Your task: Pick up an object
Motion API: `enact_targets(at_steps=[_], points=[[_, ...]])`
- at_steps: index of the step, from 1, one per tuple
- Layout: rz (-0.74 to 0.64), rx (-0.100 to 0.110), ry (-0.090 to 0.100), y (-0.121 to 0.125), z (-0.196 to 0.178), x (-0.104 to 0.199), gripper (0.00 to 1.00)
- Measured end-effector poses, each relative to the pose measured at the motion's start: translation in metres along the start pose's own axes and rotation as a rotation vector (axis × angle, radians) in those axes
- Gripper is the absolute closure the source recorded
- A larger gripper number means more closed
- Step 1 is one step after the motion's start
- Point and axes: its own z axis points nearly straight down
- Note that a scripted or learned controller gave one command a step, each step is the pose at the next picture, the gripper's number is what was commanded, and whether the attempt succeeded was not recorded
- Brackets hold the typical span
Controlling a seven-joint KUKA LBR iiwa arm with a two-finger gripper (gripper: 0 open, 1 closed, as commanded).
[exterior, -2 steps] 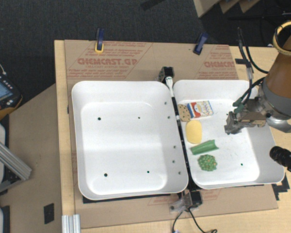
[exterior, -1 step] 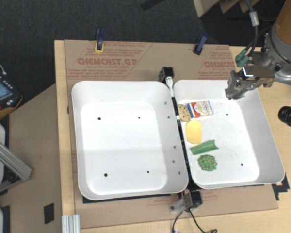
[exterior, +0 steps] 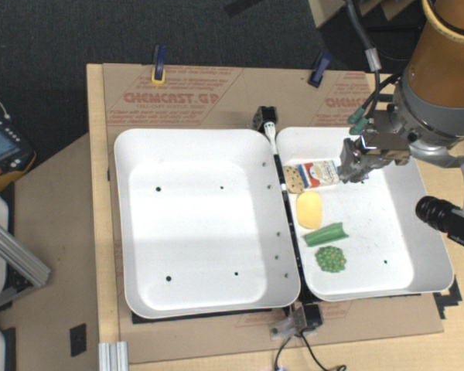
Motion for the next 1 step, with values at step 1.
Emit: enact_targets(at_steps=[1], points=[[-0.001, 0.001, 0.0, 0.0008, 0.0344, 0.0443, 1.0]])
